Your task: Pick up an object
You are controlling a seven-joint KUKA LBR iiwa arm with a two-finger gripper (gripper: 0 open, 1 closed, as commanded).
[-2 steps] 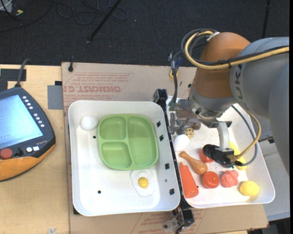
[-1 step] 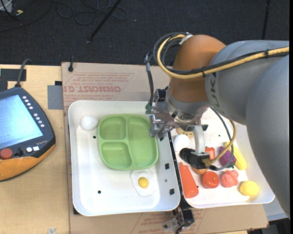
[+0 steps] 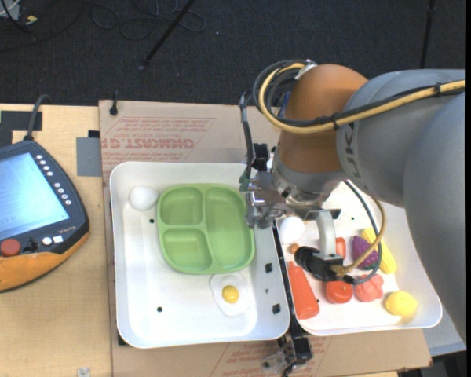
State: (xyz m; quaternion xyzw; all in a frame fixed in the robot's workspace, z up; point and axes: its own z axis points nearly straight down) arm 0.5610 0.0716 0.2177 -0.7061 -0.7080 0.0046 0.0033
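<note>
Left bin (image 3: 125,289): you saw a shallow white plastic bin with round corners. It held three things.
Green plate (image 3: 204,228): smooth green plastic, split into three parts, it lay flat in the middle of the left bin.
White ball (image 3: 142,198): small, round and smooth, it sat near the far left corner of the left bin, just beside the plate.
Fried egg (image 3: 231,294): a flat white toy with a yellow bump, it lay near the front edge of the left bin, just beside the plate.
Right bin (image 3: 424,316): the same white shape. It held a long orange carrot (image 3: 302,289), a red tomato (image 3: 337,291), a pink piece (image 3: 368,290), a yellow lemon (image 3: 400,303), a purple piece (image 3: 366,250) and a white egg (image 3: 291,228).
Claw (image 3: 261,203): it hung over the wall where the two bins met, by the plate's right edge. You could not tell how far open it was or if it held anything.
Arm (image 3: 392,140): grey with a shiny orange part, with yellow and black cables.
Bench (image 3: 47,320): brown cardboard lay under the bins. A screen pad (image 3: 27,206) sat at the left edge.
Room: dark floor with cables behind.
</note>
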